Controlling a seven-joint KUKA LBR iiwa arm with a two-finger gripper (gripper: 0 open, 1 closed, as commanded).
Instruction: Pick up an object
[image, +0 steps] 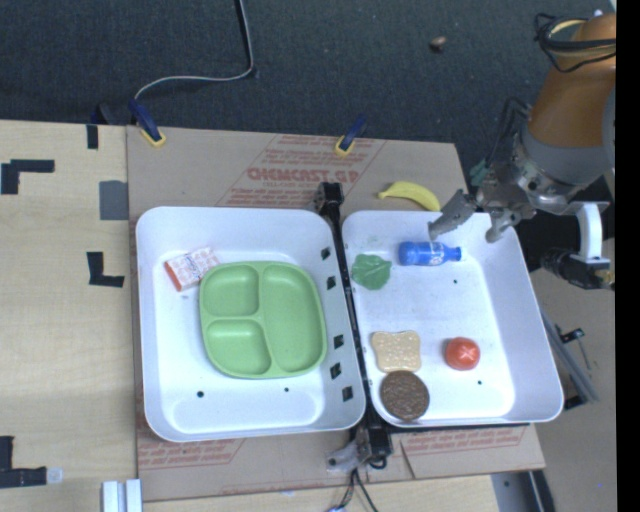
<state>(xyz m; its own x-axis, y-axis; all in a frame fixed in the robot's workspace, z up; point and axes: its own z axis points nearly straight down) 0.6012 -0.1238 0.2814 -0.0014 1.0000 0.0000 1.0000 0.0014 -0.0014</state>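
In the right bin (520, 330) lie a blue bottle (430, 254) on its side, a green leafy piece (371, 271), a slice of toast (397, 349), a brown round patty (404, 395) and a red tomato (462, 353). My gripper (470, 226) hangs open over the bin's far right corner, just above and right of the blue bottle, with nothing between its fingers. One fingertip (441, 226) is close to the bottle's top; the other (497, 229) is farther right.
The left bin (160, 330) holds a green divided plate (262, 318) and a small red-and-white packet (190, 267). A yellow banana (410, 194) lies on the cardboard behind the right bin. A black hinge strip (340, 300) runs between the bins.
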